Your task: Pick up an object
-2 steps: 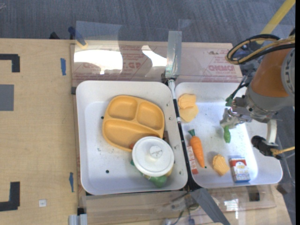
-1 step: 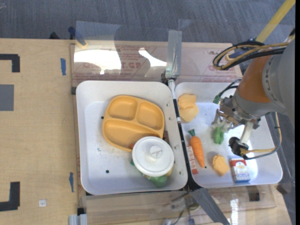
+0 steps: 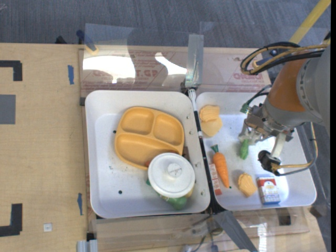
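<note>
Two white bins sit side by side. The left bin (image 3: 100, 140) holds an orange divided tray (image 3: 149, 135) with three sections, tilted across the middle. A white lidded cup (image 3: 171, 173) rests against the tray's near corner, and something green (image 3: 179, 201) pokes out beneath the cup.

The right bin (image 3: 302, 193) holds several small things. A pale yellow piece (image 3: 210, 119) lies near its far left corner. A carrot (image 3: 220, 165) lies along the left side, beside a thin red packet (image 3: 213, 177) against the wall. A small yellow lump (image 3: 246, 184) sits just right of the carrot's tip, and a red, white and blue carton (image 3: 270, 189) lies next to it.

The gripper (image 3: 251, 139) hangs over the right bin. A green item (image 3: 244, 149) sits at its fingers, but I cannot tell whether they pinch it or merely stand around it.
</note>
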